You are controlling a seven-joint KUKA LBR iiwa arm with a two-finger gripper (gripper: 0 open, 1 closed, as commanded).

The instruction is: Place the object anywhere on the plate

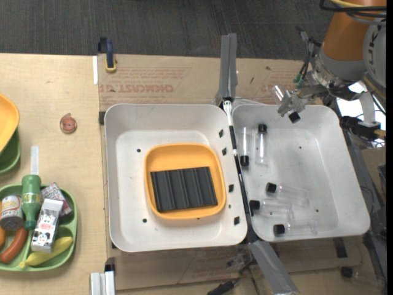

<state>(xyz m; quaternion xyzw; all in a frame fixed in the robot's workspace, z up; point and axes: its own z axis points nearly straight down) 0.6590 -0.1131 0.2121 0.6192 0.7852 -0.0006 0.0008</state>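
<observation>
An orange plate (184,150) lies in the middle of the left bin (123,183). A dark grey ribbed block (184,187) rests flat on the plate and covers most of its inside. My gripper (288,106) hangs over the back left corner of the right bin (334,165), well to the right of the plate and apart from the block. The arm's orange band (356,5) shows at the top right.
Several clear vials with black caps (261,143) lie scattered in the right bin, some near its front (285,214). Left of the bins stands a green tray of toy food (37,226), with an orange bowl (6,125) and a small pink disc (68,123).
</observation>
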